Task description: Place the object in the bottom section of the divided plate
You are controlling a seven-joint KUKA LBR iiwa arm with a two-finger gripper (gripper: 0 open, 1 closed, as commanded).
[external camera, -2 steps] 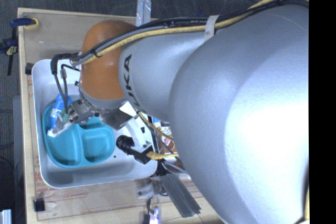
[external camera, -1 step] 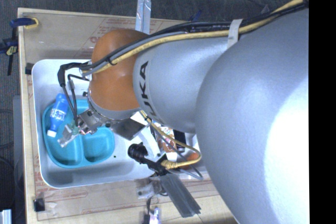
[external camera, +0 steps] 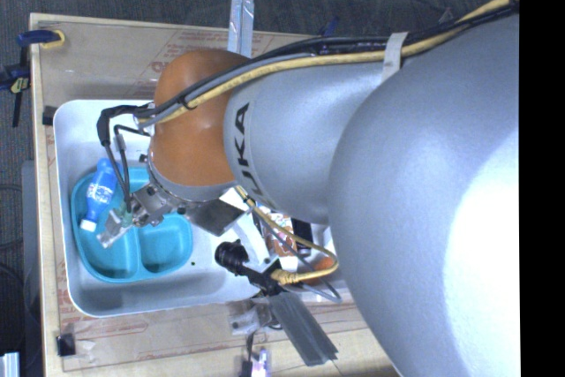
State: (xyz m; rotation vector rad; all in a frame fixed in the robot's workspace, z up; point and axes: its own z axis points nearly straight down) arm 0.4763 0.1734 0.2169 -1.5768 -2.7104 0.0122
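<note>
A blue divided plate (external camera: 166, 248) lies in the left white bin (external camera: 69, 130). A clear blue bottle (external camera: 102, 190) with a white cap lies in the plate's large left section, cap toward the near side. My gripper (external camera: 118, 225) hangs low over the plate, right beside the bottle's cap end, at the ridge between the sections. The two smaller sections at the plate's right hold nothing that I can see. The arm's orange band and grey body hide the plate's far right rim and most of the bench.
The bin's walls close in around the plate on the left and near sides. Under the arm, some packaged items (external camera: 284, 245) show in the right bin. A metal post (external camera: 241, 20) stands at the bench's far edge, and a blue clamp (external camera: 37, 38) at its left corner.
</note>
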